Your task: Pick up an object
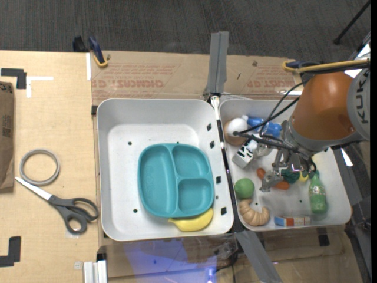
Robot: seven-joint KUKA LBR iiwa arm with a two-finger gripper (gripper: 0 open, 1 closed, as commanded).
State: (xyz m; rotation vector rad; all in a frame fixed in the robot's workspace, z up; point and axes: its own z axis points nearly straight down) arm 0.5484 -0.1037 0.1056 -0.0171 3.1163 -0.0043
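Down in the right bin [339, 217], the gripper [277, 178] sits among clutter; whether it grasps anything cannot be told. A green ball [244, 187], croissant [254, 214] and green bottle [317, 194] crowd its near edge. The left bin [112, 175] holds a teal tray [175, 179] over a banana [193, 221].

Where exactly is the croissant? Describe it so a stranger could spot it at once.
Start at the right-hand white bin, where the arm reaches in. Look along its near edge, just below the green ball. The croissant is the curved, tan, ridged pastry there, the one bread-coloured thing among bright toys.
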